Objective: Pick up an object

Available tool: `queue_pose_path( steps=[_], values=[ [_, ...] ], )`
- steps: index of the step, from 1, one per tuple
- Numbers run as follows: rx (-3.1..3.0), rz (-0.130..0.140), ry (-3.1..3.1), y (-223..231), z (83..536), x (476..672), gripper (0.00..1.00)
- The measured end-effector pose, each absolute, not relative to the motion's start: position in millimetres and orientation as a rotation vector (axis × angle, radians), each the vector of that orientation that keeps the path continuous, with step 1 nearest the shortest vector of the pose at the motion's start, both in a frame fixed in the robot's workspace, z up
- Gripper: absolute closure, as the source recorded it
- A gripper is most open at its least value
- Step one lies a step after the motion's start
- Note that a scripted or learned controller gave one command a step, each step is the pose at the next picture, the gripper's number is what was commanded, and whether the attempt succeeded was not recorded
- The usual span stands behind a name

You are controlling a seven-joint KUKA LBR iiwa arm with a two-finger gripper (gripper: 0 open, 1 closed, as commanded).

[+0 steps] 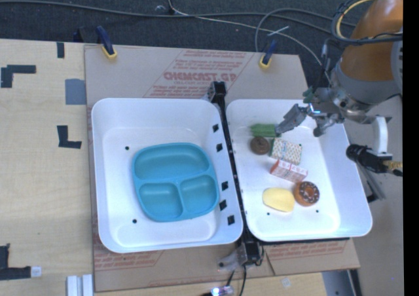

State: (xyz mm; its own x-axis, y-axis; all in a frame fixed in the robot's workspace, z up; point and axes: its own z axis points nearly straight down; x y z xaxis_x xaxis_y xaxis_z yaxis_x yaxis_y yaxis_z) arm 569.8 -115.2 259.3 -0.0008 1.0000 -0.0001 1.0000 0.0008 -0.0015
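Nothing lifted yet: end effector (292, 120) over right bin (340, 213), grip state unclear; doughnut (306, 193) and neighbours untouched

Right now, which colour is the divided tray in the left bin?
Light blue tray, seen best in the camera view.

Two bins (105, 118) of smooth, glossy white plastic are seen on a matt brown cardboard sheet (190, 72) printed in red. The worktop (39, 111) is of pale, matt wood grain. A sectioned tray (175, 180) of smooth, satin blue plastic is shown. The claw (302, 120) is of dull grey metal; the arm's band (376, 33) is glossy orange.
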Motion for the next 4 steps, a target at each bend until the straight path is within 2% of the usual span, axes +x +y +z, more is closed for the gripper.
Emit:
queue_pose_path(
  steps=[1,3,4],
  values=[
    [-2.219,0.005,-2.221,-122,201,564.7,0.0],
    [-2.219,0.003,-2.222,-116,88,567.8,0.0],
    [-2.217,0.003,-2.223,-115,99,567.7,1.0]
  ],
)
